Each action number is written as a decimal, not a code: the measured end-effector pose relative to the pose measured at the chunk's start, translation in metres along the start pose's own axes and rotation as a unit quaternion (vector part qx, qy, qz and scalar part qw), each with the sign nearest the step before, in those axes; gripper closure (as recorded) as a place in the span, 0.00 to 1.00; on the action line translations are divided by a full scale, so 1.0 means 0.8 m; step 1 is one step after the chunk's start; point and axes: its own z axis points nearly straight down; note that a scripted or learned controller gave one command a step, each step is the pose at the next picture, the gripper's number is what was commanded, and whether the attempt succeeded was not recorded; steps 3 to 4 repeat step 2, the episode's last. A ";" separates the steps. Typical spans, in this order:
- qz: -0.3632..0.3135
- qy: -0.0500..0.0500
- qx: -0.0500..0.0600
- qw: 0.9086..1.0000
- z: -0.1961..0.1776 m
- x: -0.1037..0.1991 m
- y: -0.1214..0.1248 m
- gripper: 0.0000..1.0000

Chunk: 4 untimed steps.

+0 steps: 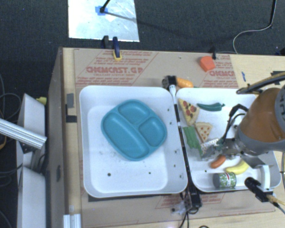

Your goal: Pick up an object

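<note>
— Two white bins sat side by side on the bench, didn't they? What lay in the left bin (99,175)?

— A blue divided plate (133,128), tilted across its middle.

— And the right bin (206,186)?

— It was crowded. A pizza slice (189,110) lay near the top left, a dark green pepper (210,107) just beside it, a second pizza wedge (203,130) below, and a flat green piece (192,137) along the divider. Near the front edge stood a green can (224,179) on its side, with a banana (237,167) and a small orange carrot (218,162) just above it.

— Where was the gripper (213,148)?

— Low in the right bin, reaching leftward from the arm's orange band (266,118), close above the carrot and beside the pizza wedge.

— Had it hold of anything?

— I couldn't tell; the tip was a blurred tangle of metal, and nothing showed clearly in it.
</note>
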 end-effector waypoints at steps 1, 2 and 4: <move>-0.001 0.000 -0.001 1.000 -0.011 0.000 0.001 1.00; -0.001 0.001 0.001 1.000 -0.122 0.090 0.053 1.00; -0.001 0.001 0.001 1.000 -0.122 0.090 0.053 1.00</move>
